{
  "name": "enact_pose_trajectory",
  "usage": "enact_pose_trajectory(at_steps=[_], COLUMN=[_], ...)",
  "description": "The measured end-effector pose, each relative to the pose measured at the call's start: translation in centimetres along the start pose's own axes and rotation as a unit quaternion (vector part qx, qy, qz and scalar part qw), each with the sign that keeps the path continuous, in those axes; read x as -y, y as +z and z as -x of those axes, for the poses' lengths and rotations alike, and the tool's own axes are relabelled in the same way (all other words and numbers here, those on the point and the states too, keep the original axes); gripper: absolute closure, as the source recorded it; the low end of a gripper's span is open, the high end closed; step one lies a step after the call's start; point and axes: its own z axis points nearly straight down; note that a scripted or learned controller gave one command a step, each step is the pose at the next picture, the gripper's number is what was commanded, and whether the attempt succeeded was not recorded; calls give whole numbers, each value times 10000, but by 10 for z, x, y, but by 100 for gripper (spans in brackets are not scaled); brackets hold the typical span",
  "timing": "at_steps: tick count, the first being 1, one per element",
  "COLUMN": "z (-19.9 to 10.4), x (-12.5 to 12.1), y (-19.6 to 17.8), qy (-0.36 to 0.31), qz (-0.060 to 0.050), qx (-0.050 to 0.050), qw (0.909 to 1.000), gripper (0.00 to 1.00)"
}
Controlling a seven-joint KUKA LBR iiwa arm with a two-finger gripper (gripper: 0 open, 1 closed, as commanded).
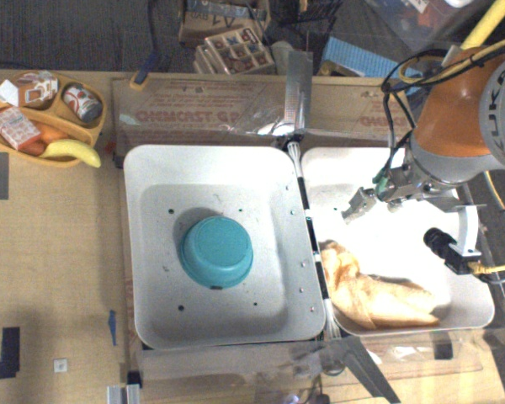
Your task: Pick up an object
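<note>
i've got the gripper (359,204) hanging over the right bin (480,310), above the tan cloth (379,297) (jaw state i cannot tell), presumably lining up a grasp.

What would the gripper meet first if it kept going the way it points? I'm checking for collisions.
The gripper points left and down over the right bin. It would likely meet that bin's bare floor first, short of the tan cloth; depth is unclear.
</note>
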Motion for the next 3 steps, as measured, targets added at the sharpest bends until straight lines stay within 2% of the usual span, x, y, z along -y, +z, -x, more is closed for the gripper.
enact_pose_trajectory(at_steps=[1,2,3], z=[1,-1,-35], x=[65,85,83], y=[92,95,-29], qy=[253,545,1206], qz=[24,86,4], qx=[2,14,3], qw=[9997,9985,9927], gripper=[0,0,0])
